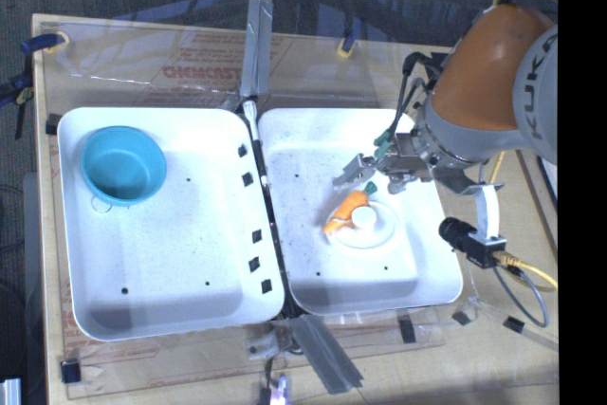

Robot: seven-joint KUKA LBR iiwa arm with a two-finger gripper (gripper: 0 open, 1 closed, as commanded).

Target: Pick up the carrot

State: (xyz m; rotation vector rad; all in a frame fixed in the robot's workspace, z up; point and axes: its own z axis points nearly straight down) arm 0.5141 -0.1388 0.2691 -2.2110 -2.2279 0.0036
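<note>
Desk: pale wood [531, 356], two white bins side by side.
Carrot: one [345, 209], right bin [313, 270], leaning on one small white dish [365, 230].
Claw: one [365, 171], jaws spread, empty, just above the carrot.
Advice: I'd lower straight, straddle the carrot, avoid the dish rim.
Bowl: one, blue [123, 164], left bin [142, 299].

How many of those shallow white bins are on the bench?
2, side by side. The left shallow white plastic bin holds a round blue bowl; the right one holds the orange carrot.
</note>
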